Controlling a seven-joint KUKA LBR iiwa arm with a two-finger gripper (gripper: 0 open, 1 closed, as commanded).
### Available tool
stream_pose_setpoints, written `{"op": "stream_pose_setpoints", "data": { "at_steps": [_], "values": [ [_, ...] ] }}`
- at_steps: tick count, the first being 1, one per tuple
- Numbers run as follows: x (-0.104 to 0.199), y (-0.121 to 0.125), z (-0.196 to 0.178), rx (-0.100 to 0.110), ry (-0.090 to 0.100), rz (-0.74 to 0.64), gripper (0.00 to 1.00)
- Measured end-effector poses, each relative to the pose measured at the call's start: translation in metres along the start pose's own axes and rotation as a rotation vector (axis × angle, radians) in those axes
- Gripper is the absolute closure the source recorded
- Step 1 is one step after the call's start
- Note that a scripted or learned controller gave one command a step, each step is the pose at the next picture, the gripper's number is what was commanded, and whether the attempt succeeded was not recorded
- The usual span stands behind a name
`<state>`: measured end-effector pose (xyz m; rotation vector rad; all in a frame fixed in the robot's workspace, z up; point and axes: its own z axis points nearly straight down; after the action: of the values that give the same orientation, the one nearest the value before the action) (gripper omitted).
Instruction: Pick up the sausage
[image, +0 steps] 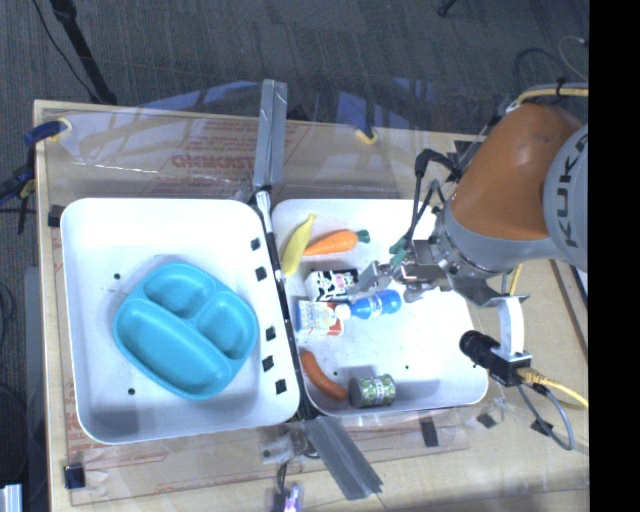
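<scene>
The sausage (321, 376) is lying near the right bin's (440, 395) front-left corner, just beside a can (373, 390). It is probably light, smooth and slippery; gripping mid-length seems best. The hand (385, 275) is hovering above a bottle (376, 304); its grip cannot be told.

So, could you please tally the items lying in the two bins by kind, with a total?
Banana: 1
Carrot: 1
Sausage: 1
Can: 1
Blue bottle: 1
Small cartons: 2
Blue divided plate: 1
Total: 8
</scene>
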<state>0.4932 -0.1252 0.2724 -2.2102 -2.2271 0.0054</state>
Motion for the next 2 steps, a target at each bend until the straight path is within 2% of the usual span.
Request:
{"op": "stream_pose_setpoints", "data": {
  "at_steps": [1,2],
  "values": [
    [-0.007,-0.017,0.113,0.003,0.001,0.242,0.00],
    [0.032,-0.010,0.179,-0.018,0.002,0.716,0.00]
  ]
}}
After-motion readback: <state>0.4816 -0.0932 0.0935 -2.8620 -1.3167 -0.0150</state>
